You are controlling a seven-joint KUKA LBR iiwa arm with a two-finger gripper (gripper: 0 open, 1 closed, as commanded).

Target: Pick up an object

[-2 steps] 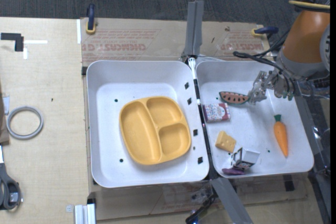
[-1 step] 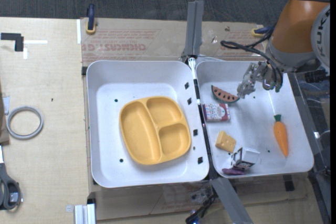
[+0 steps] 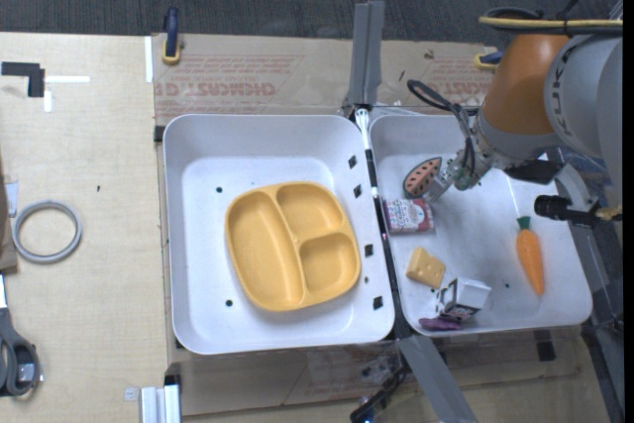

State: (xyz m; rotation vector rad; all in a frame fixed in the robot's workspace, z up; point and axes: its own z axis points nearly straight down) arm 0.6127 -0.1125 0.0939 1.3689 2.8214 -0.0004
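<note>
My gripper (image 3: 448, 181) is low in the back left part of the right bin (image 3: 495, 312), at the end of the grey arm with its orange band (image 3: 520, 84). Its tip is right beside a red, dotted, strawberry-like piece (image 3: 420, 176), touching it or nearly so. A small pink and white packet (image 3: 408, 216) lies just in front of that piece. Further forward are a yellow cheese wedge (image 3: 427, 267), a small white box (image 3: 464, 295) and a purple scrap (image 3: 439, 322). An orange carrot (image 3: 531, 256) lies by the right wall.
The left bin (image 3: 188, 243) holds a yellow divided plate (image 3: 293, 245). A grey post (image 3: 367, 54) stands behind the wall shared by the bins. On the bench to the left lie a grey ring (image 3: 45, 231) and scissors (image 3: 15, 362).
</note>
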